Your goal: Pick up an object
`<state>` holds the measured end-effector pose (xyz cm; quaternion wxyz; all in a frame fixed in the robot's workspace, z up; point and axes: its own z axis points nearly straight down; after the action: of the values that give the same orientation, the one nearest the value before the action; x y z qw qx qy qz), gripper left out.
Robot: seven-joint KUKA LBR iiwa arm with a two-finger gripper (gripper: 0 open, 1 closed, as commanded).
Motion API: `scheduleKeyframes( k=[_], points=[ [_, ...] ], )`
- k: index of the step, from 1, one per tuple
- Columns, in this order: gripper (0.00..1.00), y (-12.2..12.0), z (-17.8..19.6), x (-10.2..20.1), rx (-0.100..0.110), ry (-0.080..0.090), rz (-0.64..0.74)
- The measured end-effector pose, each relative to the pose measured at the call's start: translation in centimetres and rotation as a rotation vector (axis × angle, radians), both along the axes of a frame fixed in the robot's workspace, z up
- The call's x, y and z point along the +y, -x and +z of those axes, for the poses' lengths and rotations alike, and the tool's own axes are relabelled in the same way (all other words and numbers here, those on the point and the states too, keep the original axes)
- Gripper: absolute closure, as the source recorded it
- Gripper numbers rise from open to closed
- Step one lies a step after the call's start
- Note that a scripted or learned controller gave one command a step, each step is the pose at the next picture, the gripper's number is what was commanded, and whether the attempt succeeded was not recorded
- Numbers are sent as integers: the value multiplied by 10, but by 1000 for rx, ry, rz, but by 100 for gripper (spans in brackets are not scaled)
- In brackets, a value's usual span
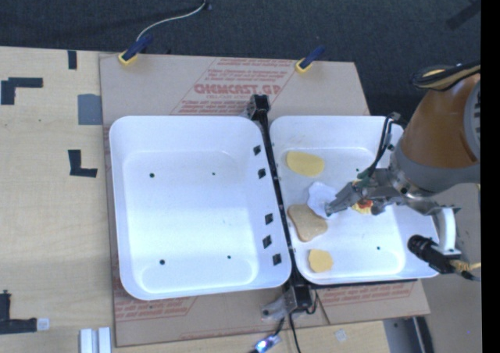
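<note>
Reaching from the right, the end effector (337, 205) sits low in the right white bin (375, 262), its finger spacing unclear. A small pale crumpled object (319, 195) lies just beside its tip, a tan flat piece (307, 222) below it, near the bins' shared edge.
</note>
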<state>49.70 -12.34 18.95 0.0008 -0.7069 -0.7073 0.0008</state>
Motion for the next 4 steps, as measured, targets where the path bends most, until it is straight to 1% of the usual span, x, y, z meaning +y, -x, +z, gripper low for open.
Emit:
scheduleKeyframes(
  k=[1, 2, 3, 4],
  points=[
    [0, 14, -109, -1, -2, 0, -3],
    [100, 11, -92, 0, -5, -4, 2],
    [100, -44, 86, 61, -19, 0, 10],
    [100, -40, 19, 71, 3, 0, 1]
  ],
)
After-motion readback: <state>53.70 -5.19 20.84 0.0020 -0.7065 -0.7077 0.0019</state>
